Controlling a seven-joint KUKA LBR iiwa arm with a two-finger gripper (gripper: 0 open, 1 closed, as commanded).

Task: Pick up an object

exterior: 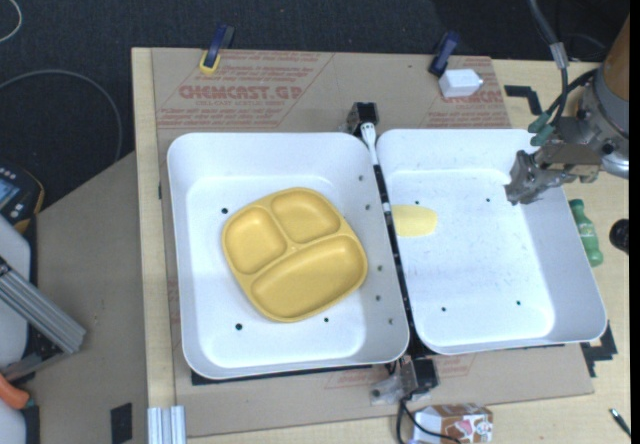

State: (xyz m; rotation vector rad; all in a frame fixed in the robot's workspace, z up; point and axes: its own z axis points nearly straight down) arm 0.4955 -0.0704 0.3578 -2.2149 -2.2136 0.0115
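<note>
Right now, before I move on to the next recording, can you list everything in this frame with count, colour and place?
bins: 2, white, side by side on the bench
divided plate: 1, yellow, three compartments, lying in the left bin
small flat piece: 1, yellow, in the right bin near its left wall
bottle: 1, green, just outside the right bin's right rim
clamps: 2, blue, at the far edge of the board
small block: 1, white, beside the right clamp
board: 1, tan with red lettering, under both bins
end effector: 1, grey, over the right bin's far right part, nothing visible between its fingers
</note>
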